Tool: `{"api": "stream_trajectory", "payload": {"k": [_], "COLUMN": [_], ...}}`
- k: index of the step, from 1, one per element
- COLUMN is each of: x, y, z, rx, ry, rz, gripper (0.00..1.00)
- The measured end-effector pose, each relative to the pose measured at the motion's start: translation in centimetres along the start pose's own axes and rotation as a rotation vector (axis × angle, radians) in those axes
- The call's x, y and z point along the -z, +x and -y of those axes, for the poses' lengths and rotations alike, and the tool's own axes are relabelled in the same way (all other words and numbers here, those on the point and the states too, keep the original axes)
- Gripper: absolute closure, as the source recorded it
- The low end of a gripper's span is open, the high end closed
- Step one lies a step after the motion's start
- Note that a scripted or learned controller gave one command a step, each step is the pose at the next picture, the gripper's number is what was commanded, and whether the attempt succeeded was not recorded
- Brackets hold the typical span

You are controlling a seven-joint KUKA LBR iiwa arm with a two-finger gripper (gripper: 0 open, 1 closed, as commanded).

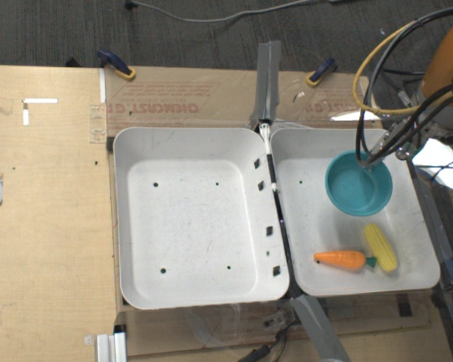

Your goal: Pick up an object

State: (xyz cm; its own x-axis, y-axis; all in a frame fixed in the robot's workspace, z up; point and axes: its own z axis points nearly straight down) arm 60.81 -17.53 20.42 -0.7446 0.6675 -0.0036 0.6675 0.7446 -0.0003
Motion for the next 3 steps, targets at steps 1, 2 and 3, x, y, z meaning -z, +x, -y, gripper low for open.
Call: {"api": "stream_trajectory", "payload": {"k": [1, 2, 3], "x": [-2.5, -8.6, -5.3], "y": [7.7, 0.9, 5.9], "z": [0.3, 0.5, -0.2], "rx": [0.05, 0.086, 0.26], "ry": [0.001, -0.001, -0.001], "rz": [-0.003, -0.001, -0.002], "gripper": [1.0, 1.0, 1.0]}}
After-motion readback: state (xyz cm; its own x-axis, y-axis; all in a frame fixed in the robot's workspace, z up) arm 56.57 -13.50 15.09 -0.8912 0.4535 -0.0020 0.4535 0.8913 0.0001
